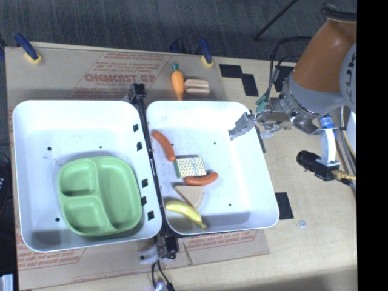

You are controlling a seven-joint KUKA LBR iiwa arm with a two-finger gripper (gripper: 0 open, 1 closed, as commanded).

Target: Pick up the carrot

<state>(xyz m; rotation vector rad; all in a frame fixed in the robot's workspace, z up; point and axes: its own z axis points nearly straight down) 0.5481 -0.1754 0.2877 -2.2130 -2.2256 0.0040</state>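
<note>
Camera view: carrot (177, 83) lies on the tabletop (315, 223) just beyond the right bin's (242, 180) far-left corner, outside it, beside a small sandwich-like toy (197, 87). Hand (244, 126) hovers over the right bin's far-right edge, well apart from the carrot, gripping nothing; whether it is spread or clenched cannot be told. Left bin (36, 138) holds a green divided plate (100, 194).

red print "chemcast gp" on brown paper sheet (91, 74) under bins; smaller lines unreadable.
</note>
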